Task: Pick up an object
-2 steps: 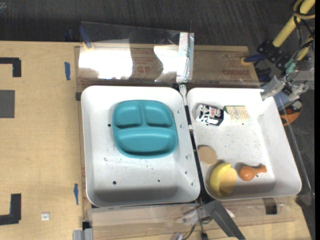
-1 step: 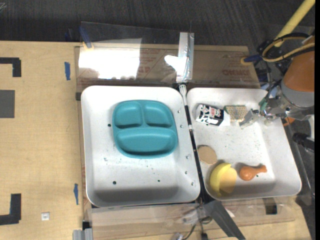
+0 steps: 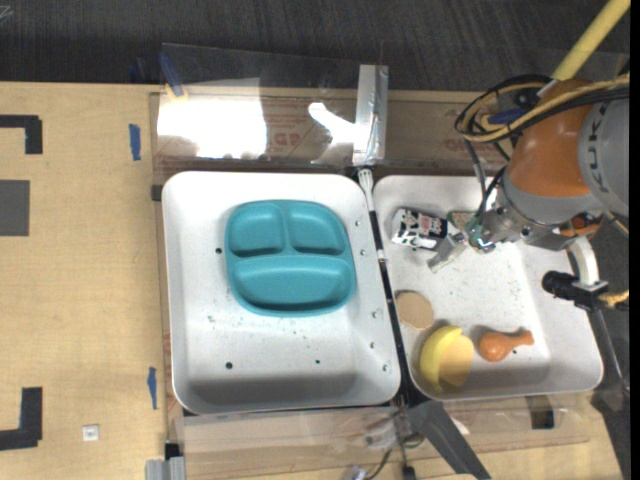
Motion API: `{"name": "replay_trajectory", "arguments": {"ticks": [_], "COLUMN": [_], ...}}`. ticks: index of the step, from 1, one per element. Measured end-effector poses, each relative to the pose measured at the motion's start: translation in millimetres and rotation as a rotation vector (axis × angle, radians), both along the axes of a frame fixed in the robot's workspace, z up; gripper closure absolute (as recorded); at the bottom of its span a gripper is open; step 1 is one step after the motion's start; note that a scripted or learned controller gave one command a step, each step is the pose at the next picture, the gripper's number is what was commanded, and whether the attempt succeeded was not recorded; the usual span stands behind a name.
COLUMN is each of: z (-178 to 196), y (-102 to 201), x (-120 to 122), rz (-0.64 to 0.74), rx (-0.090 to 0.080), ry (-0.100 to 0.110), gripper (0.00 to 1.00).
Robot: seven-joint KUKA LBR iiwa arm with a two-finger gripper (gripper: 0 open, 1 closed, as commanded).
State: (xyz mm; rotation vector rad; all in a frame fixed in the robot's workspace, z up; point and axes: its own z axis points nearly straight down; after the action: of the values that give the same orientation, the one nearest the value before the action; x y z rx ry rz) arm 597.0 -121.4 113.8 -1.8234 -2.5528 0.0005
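Tool (image 3: 452,246) low in right bin (image 3: 570,368), beside small black-and-white object (image 3: 415,228); grip state unclear.

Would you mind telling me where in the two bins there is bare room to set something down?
Left bin: a bare strip in front of the teal tray. Right bin: a bare patch mid-floor, between the hand and the orange toy. Its near-left corner is crowded by the yellow object and tan disc.

Glossy teal plastic tray (image 3: 290,256); smooth white plastic bins (image 3: 200,368); matt wooden bench (image 3: 80,298).
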Motion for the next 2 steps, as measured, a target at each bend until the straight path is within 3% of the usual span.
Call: {"name": "replay_trajectory", "arguments": {"ticks": [1, 2], "z": [70.8, 78.2], "y": [34.9, 33.9], "x": [-27.9, -27.0], "rz": [0.164, 0.162], "rx": [-0.002, -0.001], "ry": [-0.006, -0.004], "gripper": [0.00, 1.00]}}
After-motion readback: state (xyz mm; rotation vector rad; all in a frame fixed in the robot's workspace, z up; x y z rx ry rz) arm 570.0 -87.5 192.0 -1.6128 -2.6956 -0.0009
